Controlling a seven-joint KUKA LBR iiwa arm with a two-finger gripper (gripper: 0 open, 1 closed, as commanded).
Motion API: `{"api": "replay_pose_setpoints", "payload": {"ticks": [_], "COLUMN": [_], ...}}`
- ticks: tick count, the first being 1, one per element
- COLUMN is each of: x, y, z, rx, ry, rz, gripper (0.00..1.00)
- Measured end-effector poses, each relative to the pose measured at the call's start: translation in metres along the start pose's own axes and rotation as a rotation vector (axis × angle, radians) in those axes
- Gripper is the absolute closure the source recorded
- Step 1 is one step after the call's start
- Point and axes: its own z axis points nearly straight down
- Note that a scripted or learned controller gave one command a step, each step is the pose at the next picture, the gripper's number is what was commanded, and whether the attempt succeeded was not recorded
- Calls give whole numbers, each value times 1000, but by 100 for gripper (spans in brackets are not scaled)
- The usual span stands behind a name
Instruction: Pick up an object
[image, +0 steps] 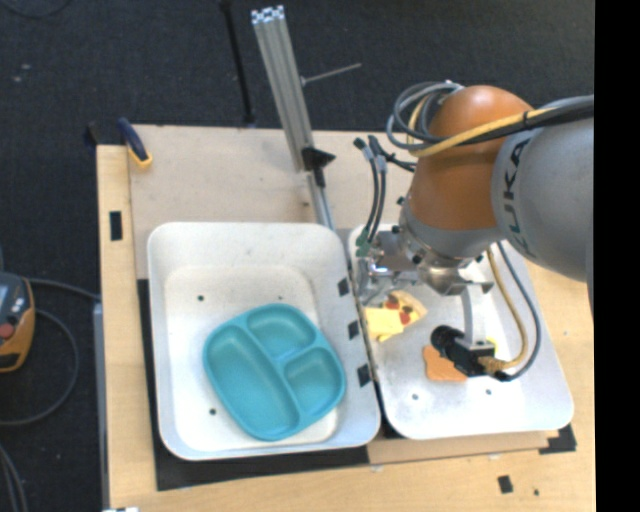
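Objects sit in right bin (520, 395): yellow piece (388, 321) by its left wall, orange piece (441, 366) right of it. Left bin (180, 250) holds teal tray (275, 371). Pincer (393, 288) above yellow piece, grip state unclear.

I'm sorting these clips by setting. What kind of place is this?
Probably a robotics lab test bench: a KUKA arm with loose cabling over two white bins, an aluminium mast clamped to a plywood bench, and dark carpet.
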Motion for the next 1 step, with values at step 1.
{"api": "replay_pose_setpoints", "payload": {"ticks": [1], "x": [49], "y": [-14], "z": [11], "rx": [0], "ry": [-1], "rz": [1], "gripper": [100]}}
